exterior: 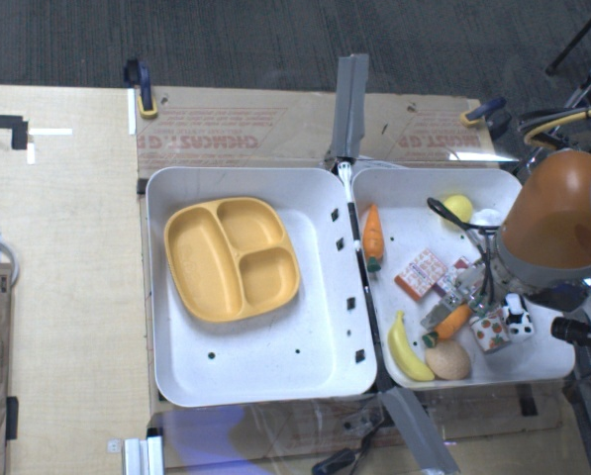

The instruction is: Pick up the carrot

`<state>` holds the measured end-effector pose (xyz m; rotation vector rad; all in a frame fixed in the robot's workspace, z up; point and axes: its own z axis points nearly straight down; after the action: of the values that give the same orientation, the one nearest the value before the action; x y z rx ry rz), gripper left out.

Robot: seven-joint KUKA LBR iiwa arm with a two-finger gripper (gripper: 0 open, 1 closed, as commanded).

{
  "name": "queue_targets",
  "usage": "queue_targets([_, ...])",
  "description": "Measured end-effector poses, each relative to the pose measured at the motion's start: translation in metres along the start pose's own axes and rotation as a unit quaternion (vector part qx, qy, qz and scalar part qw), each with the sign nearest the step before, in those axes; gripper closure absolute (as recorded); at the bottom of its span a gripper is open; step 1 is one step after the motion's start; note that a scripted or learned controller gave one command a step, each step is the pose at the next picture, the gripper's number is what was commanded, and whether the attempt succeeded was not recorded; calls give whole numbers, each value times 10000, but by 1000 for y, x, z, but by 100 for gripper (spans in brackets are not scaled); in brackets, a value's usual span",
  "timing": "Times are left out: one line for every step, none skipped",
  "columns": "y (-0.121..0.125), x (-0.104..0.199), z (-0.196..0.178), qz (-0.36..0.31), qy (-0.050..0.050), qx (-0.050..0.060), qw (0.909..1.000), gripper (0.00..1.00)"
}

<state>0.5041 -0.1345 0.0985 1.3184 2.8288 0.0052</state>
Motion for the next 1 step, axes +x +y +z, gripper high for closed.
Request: queue_targets([-39,-16,0,-797,11,-8,9968,0])
